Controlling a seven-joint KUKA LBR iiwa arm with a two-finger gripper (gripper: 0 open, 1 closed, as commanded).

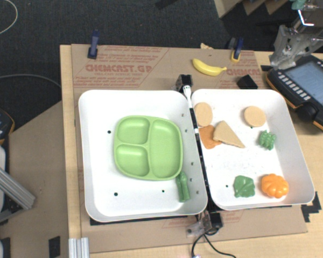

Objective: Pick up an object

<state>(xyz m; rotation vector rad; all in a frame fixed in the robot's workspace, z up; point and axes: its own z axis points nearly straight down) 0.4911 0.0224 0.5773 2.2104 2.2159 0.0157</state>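
Orange pumpkin toy (274,186) and a green leafy piece (244,187) lie at the near edge of the right bin (296,144). Beyond them in that bin are a small green sprig (267,140), a tan wedge (227,135) overlapping an orange slab (206,137), and two tan discs (203,113) (254,116). The left bin (91,144) holds a green divided plate (149,147) with a green pickle (182,188) near it. A banana (208,67) rests on the desk (124,69) behind. At far right, the hand (294,41) hangs outside the bins, its grip impossible to tell.
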